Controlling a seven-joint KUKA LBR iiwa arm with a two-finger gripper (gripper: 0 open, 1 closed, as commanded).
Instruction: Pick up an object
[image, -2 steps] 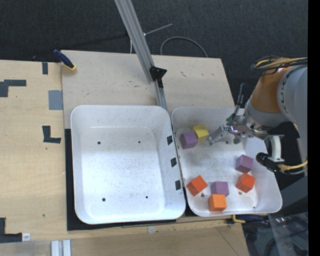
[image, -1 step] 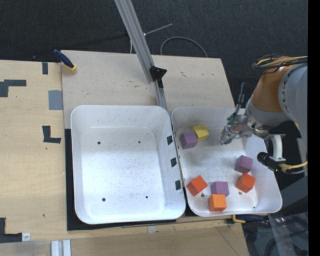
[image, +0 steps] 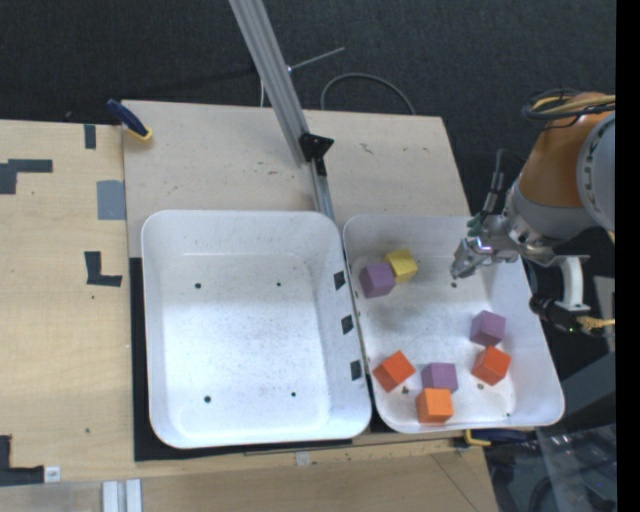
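Approach step: hand (image: 462, 266) is hovering over the right bin (image: 530, 330), just right of the yellow cube (image: 402, 264), holding nothing; can't tell its finger state. Purple cube (image: 377, 279) is touching the yellow one. Next: centre over one cube, descend.

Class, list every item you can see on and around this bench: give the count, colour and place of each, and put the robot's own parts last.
Bins: 2, white, side by side on the bench.
Purple cubes: 3, right bin; one beside the yellow cube, one at the right side, one near the front.
Yellow cube: 1, right bin, rear, touching a purple cube.
Orange cubes: 3, right bin, front part.
Clamp: 1, blue and yellow, bench's rear left.
Metal bar: 1, grey, slanting down to the bins' junction.
Arm: 1, grey with orange band, right.
Gripper: 1, above the right bin's rear right.
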